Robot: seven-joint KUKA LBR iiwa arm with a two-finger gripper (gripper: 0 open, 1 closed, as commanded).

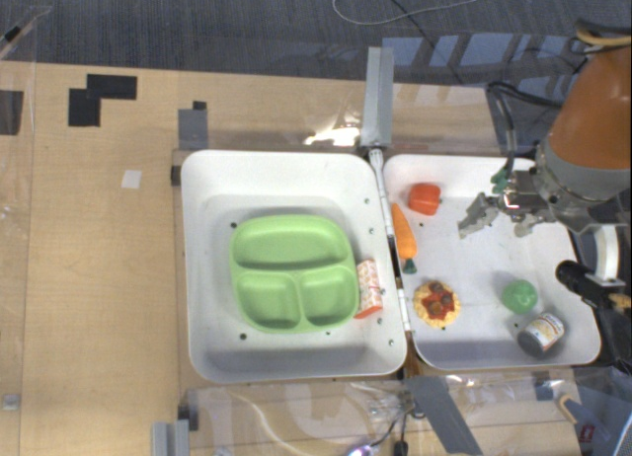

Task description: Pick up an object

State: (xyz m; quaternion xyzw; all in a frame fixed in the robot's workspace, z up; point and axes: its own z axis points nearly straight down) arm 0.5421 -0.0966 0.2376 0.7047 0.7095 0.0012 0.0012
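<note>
Pale wooden bench (89, 276), backed by dark grey carpet with a thin cable looping across it, carries the two shallow white bins I am watching from my remote station. Left bin (197, 247) holds a light green divided plate (293, 271), with a small striped packet (368, 289) lying against the plate's right edge, next to the divider between the bins. Right bin (474, 173) holds the loose items I could go for: a small red-orange block (425, 198) toward the far left corner, an orange carrot (402, 232) lying along the left wall just nearer than the block, and a little round toy pizza (436, 303) at the near left. A green ball (518, 296) sits toward the near right, with a small silver can (539, 333) tipped on its side just nearer, close to the bin's near right corner. My arm enters from the right, its orange band and grey wrist above the far right part of that bin. Its gripper (501, 220) is over bare white floor between the red-orange block and the bin's right wall, jaws spread apart with nothing between them. All the items lie apart from the fingers, the green ball and block being the nearest.
</note>
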